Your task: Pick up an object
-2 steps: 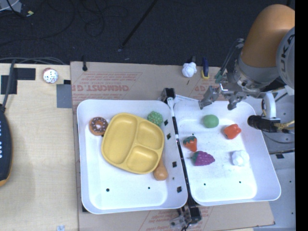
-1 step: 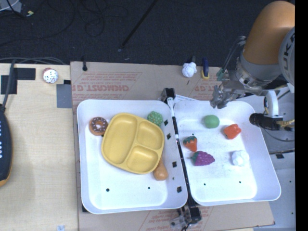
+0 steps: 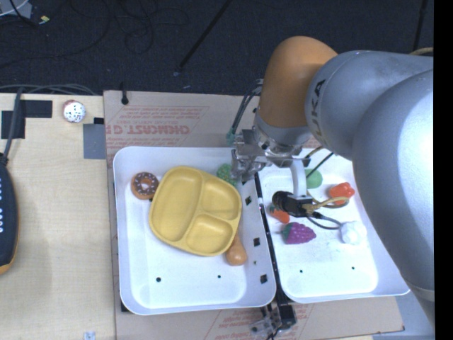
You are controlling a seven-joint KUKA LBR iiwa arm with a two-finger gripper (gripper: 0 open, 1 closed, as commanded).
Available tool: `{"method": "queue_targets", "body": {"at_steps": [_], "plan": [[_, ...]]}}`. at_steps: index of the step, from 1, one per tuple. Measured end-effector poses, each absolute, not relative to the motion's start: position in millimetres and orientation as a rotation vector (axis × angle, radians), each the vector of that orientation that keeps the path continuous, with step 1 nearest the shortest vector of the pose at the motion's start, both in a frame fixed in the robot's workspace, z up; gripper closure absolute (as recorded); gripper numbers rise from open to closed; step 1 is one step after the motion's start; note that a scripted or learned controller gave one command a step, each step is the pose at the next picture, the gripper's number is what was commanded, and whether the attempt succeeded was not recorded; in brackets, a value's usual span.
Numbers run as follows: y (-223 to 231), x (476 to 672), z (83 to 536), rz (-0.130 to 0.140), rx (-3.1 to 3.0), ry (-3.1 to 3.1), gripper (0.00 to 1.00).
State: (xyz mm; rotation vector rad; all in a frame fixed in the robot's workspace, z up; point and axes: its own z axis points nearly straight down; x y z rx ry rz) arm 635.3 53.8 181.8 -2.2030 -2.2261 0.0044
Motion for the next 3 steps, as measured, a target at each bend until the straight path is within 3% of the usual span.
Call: {"method": "queue_targets", "body": {"at_steps": [1, 2, 3], "plan": [[101.5, 560.9, 246.1, -0.001, -2.213, -2.224, 1.0], [61.4, 549.4, 303.6, -0.003, -2.226, -2.22, 1.0], [106.2, 510.5, 420.4, -0.014, -2.218, -2.229, 1.0]]}}
